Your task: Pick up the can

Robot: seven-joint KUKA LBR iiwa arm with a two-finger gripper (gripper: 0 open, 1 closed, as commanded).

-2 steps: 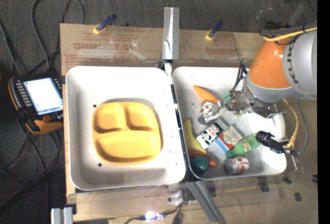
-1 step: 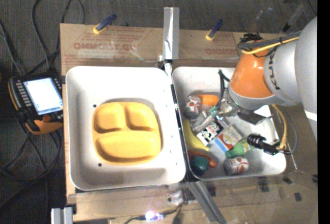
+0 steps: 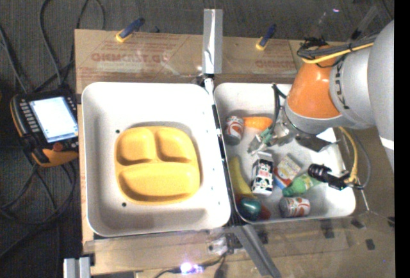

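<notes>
Two cans lie in the right bin. A red and white can rests at the bin's back left, close to the divider. A second can, red and silver, lies on its side near the front wall. My gripper hangs low over the middle of the bin, just right of the back-left can and above a small black and white carton. Nothing shows held in it. The arm's orange band covers part of the bin's back.
An orange fruit sits beside the back can. A banana, a dark green round item, a green item and a small box crowd the right bin. The left bin holds a yellow divided tray.
</notes>
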